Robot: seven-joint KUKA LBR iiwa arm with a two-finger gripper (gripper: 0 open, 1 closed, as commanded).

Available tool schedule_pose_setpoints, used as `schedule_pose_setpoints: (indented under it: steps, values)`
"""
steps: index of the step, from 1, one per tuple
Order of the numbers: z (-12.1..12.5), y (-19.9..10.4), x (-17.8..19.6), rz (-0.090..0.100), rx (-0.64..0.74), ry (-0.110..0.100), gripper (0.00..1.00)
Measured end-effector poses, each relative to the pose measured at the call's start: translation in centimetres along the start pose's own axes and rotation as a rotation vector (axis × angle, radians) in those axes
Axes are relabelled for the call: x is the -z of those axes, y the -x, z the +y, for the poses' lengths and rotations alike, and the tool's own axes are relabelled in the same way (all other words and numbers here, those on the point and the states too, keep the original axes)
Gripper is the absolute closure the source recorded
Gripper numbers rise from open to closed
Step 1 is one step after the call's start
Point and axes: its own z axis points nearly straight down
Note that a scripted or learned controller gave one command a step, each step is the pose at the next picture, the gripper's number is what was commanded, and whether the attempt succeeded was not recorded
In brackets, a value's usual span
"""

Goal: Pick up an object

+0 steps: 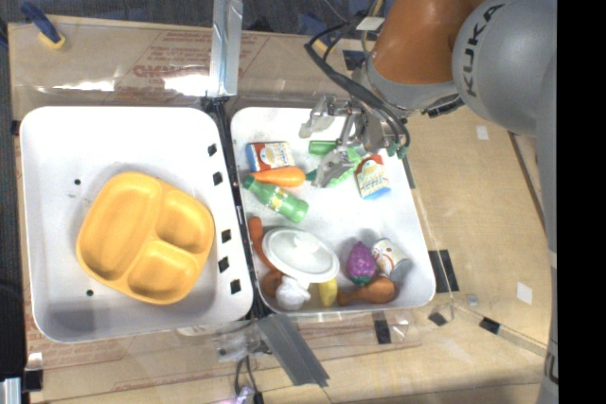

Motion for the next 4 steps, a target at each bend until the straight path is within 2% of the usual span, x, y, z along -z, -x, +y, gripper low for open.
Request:
schedule_pose_setpoints:
  steps: [1, 2, 3, 4]
  values:
    - [0.3, 0.8, -8.8, -0.023, -0.073, -0.004, 0.0]
    - [2.0, 1.9, -10.3, -0.017, -0.214, -0.003, 0.0]
    - [2.1, 0.2, -10.3, -0.019, -0.364, -0.003, 0.0]
    - [2.3, 0.5, -8.9, -0.027, -0.358, -0.002, 1.0]
